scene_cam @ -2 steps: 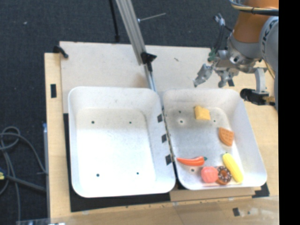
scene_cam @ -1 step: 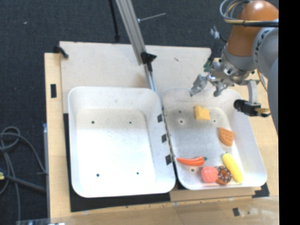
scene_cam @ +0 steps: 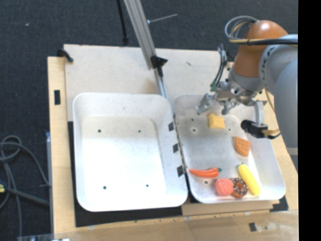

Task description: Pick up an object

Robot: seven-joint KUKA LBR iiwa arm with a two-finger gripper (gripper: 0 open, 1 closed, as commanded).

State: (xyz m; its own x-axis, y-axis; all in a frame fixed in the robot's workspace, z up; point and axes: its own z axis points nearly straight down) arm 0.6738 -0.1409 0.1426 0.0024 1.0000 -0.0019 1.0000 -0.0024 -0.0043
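Observation:
My gripper [scene_cam: 214, 108] hangs over the far end of the right bin [scene_cam: 200, 139], open, with nothing between its fingers. A yellow block [scene_cam: 216, 121] lies on the bin floor just below the fingertips, apart from them. Farther toward the near end lie an orange wedge [scene_cam: 242, 145], a yellow corn-like piece [scene_cam: 249, 178], a red chili with a green stem [scene_cam: 204, 172], a pink ball [scene_cam: 224, 187] and a dark red ring [scene_cam: 239, 188].
The left bin [scene_cam: 125, 149] sits beside the right one, their rims touching. A slanted metal rail [scene_cam: 143, 29] rises behind the bins. The arm's wrist and cables [scene_cam: 253, 59] fill the upper right.

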